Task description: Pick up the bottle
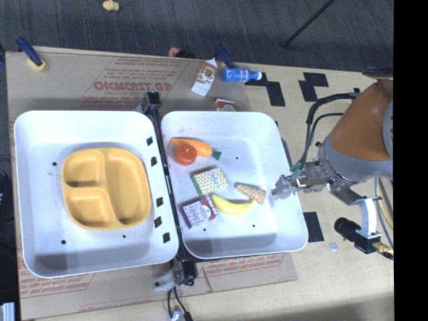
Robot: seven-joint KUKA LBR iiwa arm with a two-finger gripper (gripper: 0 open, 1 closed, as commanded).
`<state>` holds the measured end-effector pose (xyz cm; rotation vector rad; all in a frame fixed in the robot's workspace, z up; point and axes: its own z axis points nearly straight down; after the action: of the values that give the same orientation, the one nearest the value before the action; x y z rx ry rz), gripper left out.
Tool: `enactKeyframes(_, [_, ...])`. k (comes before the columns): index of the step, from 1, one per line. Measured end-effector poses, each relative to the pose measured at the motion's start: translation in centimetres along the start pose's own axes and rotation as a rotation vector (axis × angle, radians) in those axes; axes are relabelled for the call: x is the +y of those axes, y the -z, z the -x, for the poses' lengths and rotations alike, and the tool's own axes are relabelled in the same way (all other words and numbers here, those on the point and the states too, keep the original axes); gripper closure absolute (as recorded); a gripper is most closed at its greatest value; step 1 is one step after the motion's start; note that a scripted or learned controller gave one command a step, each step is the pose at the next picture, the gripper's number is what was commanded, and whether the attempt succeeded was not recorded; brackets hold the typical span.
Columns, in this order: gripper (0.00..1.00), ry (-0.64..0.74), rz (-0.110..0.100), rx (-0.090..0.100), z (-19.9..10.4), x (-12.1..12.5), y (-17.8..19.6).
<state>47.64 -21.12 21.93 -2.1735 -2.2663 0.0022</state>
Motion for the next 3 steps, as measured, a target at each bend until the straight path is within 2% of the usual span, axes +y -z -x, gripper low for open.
enactKeyframes(1, [1.0, 0.352, -0.001, 0.002, -2.3, 0.1, -2.5])
enactKeyframes(2, [1.0, 0.872, 0.001, -0.002, 0.0, 0.0, -0.8])
enactKeyframes(3, [1.0, 0.61, -0.001, 0.001, -2.9, 0.1, -1.8])
